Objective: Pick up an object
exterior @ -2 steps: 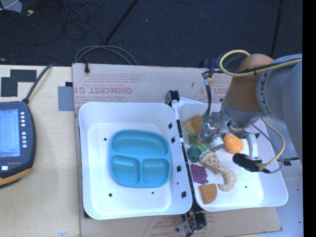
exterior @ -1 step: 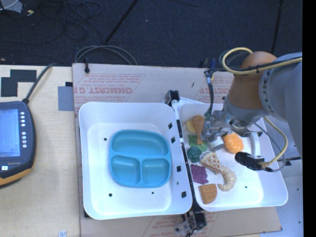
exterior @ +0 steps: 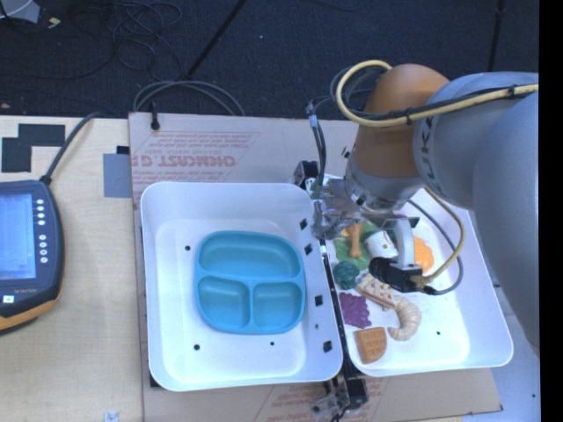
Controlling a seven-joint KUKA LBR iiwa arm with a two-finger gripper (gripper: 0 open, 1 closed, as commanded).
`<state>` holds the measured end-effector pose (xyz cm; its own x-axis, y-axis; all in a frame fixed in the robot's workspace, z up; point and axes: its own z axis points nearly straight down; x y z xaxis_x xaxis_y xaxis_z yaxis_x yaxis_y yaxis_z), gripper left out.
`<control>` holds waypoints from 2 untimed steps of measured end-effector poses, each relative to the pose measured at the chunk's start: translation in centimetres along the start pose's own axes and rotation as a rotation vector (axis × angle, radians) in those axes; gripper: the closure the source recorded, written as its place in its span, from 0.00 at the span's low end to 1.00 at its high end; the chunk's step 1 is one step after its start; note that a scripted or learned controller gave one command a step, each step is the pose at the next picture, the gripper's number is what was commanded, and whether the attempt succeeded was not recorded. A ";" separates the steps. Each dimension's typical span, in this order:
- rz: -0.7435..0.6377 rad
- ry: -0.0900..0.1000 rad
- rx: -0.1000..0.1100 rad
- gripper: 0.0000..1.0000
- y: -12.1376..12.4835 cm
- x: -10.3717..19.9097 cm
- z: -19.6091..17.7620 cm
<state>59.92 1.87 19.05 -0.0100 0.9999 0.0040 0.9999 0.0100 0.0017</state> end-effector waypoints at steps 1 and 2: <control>0.004 -0.001 -0.014 1.00 1.1 3.4 -14.9; 0.015 -0.005 0.012 1.00 -0.5 -2.0 -6.0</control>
<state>59.39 -0.18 24.99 0.0048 1.0000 -0.0015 0.9999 -0.0048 -0.0108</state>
